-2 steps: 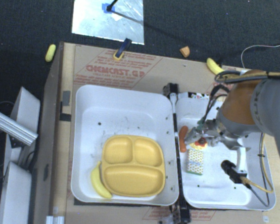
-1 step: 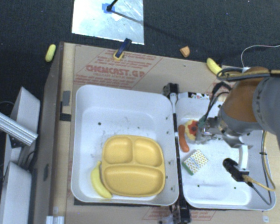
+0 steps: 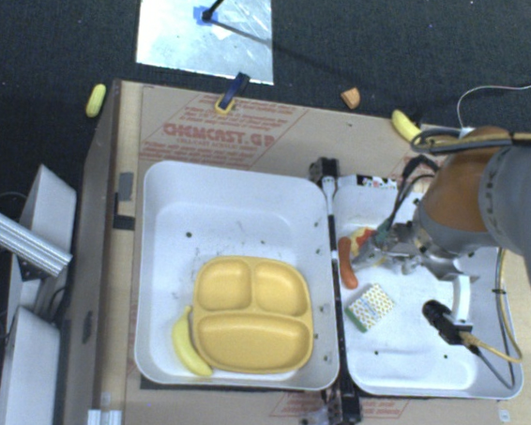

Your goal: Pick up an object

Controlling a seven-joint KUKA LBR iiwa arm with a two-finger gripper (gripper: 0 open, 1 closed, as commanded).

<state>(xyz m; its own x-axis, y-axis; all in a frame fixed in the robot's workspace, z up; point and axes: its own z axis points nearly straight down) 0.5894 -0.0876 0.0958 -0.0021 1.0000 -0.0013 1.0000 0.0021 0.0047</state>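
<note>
My gripper [image 3: 381, 251] hangs low over the left part of the right bin [image 3: 418, 379], the grey arm coming in from the right. Just left of it, against the bin's left wall, lies a red-orange sausage-shaped toy [image 3: 346, 262], with a small orange and green piece [image 3: 365, 236] above it, close to the gripper. A green-and-white checkered block [image 3: 370, 306] lies below the gripper, apart from it. In the left bin [image 3: 163, 243] a yellow divided plate [image 3: 253, 311] rests beside a yellow banana [image 3: 187, 345] at its lower left.
The divider between the bins [image 3: 331, 289] runs just left of the sausage toy. Outside the bins, small yellow pieces [image 3: 95, 99] [image 3: 405, 125], an orange bit [image 3: 351, 97] and a blue-yellow tool [image 3: 231, 92] lie at the back.
</note>
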